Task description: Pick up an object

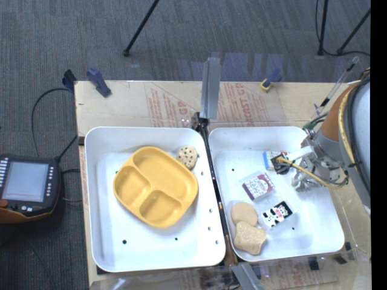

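Observation:
My gripper (304,178) hangs low over the right part of the right bin (320,234), on the grey arm that comes in from the right. Just left of it lies a small blue and white packet (268,159), partly hidden by the robot's own hardware. A maroon and pink carton (258,186) lies near the bin's middle. In front of it is a black and white cow-patterned carton (277,214). Two tan bread-like pieces, a round one (244,212) and a lumpy one (250,237), sit at the bin's front left.
The left bin (109,246) holds a yellow divided plate (156,186), with a chocolate-chip cookie (188,156) at its far right edge. A grey upright post (210,92) stands behind the ridge between the bins. Tripod legs stand on the carpet beyond.

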`<action>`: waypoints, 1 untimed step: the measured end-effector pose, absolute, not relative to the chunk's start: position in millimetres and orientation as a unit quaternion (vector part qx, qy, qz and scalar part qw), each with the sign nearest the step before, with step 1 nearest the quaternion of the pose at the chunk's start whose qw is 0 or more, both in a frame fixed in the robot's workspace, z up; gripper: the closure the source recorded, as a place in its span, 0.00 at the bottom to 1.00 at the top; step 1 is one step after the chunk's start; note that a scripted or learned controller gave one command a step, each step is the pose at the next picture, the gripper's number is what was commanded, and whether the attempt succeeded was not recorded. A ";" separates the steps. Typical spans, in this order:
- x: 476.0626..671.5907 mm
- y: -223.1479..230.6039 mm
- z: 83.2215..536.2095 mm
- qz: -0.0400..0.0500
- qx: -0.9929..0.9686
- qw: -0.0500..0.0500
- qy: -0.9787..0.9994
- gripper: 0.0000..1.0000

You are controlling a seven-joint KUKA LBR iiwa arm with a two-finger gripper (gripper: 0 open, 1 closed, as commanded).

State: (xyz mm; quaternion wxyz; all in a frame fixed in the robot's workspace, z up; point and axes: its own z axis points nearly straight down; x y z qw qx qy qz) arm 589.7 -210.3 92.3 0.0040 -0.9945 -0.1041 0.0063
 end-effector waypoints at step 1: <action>589.3 -209.7 99.7 0.009 -0.994 0.006 -0.106 1.00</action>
